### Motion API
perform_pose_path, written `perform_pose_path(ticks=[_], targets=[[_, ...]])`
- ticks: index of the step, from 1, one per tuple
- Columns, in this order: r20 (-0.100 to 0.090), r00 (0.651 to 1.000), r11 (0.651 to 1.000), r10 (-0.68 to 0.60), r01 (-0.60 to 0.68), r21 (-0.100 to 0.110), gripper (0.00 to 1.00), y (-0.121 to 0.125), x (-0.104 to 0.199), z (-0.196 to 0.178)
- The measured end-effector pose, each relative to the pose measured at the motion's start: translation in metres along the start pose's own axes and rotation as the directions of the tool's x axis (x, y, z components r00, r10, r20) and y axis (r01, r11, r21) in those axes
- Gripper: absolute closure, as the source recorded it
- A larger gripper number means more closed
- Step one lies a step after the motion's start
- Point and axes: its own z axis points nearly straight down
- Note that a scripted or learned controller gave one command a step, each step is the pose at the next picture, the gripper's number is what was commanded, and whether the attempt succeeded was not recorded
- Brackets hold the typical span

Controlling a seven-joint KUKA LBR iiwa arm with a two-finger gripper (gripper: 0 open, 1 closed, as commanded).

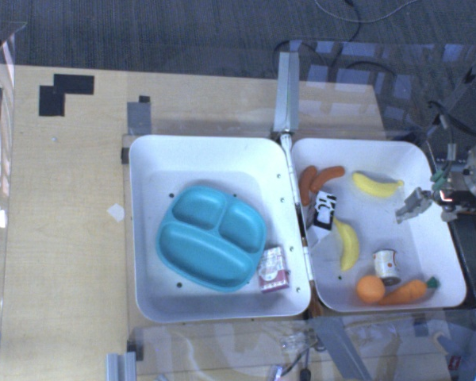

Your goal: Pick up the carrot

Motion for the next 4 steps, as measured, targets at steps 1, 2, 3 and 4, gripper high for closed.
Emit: perform_pose_path(ticks=[1, 2, 3, 4], targets=[[0.012, 0.947, 0.947, -0.321, 0.322, -0.017, 0.0, -0.001, 0.019, 0.146], [0.003, 0.933, 0.933, -0.361, 0.361, -0.008, 0.0, 0.101, 0.04, 0.164], [0.005, 0.932, 0.932, -0.362, 0.362, -0.014, 1.0, 0.104, 0.041, 0.151], [0.001, 0.98, 0.98, -0.198, 0.198, -0.003, 1.0, 0.057, 0.059, 0.047]])
